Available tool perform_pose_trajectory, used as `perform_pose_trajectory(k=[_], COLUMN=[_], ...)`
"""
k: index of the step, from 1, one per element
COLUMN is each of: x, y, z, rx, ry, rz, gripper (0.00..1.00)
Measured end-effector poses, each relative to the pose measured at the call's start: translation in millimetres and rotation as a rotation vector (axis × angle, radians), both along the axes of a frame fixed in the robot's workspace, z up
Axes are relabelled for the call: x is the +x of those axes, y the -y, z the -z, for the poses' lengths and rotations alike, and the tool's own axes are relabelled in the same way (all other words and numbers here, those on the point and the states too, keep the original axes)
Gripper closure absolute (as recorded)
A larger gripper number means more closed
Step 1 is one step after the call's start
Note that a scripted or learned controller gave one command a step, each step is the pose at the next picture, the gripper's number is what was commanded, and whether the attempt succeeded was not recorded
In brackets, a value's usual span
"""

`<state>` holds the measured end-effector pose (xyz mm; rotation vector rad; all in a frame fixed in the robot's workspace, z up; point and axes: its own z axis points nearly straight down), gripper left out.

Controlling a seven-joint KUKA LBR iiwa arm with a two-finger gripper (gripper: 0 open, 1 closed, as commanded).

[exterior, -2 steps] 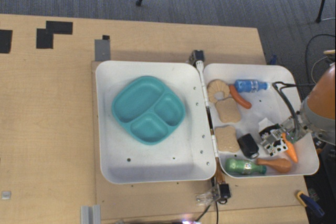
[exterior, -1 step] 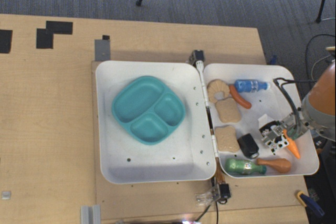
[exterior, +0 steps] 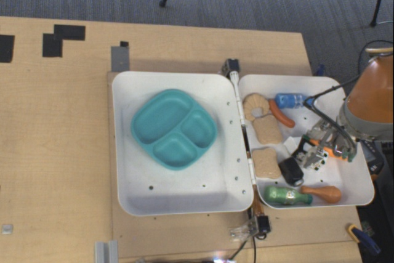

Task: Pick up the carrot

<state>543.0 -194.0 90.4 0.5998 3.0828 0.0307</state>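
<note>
carrot [exterior: 281, 113], by my reading, is the slim orange-red piece lying at a slant toward the back of the right bin [exterior: 352, 185]. it sits just in front of a blue bottle [exterior: 288, 100], with a round bread piece [exterior: 253, 105] to one side and a bread slice [exterior: 266, 130] near its lower end. that crowding is the first risk: a descent slightly off line could land on bread or bottle and nudge the carrot away instead of closing across it. its narrow, rounded body looks likely to roll or slip out of a grip taken near one end.

the gripper [exterior: 315, 154] hangs further forward in the same bin, apart from the carrot. whether it is released or clenched cannot be told from this angle, and nothing is clearly seen in its grasp.

a second risk is mistaken identity. an orange-brown piece [exterior: 324, 193] lies at the front of the bin beside a green bottle [exterior: 285, 196], closer to the gripper, and could be taken instead. the left bin [exterior: 184, 191] with its teal plate [exterior: 174, 127] plays no part.
</note>
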Motion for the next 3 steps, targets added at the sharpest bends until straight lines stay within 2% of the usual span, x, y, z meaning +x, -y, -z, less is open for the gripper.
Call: perform_pose_trajectory(k=[1,2,3], x=[-16.3,34.3,33.7], y=[10.6,-78.7,-74.9], z=[-51.9,-38.7,-39.3], rx=[-0.017,-0.015,-0.018], ry=[0.005,0.004,0.005], rz=[0.383,0.209,0.215], gripper=[1.00,1.00,0.00])
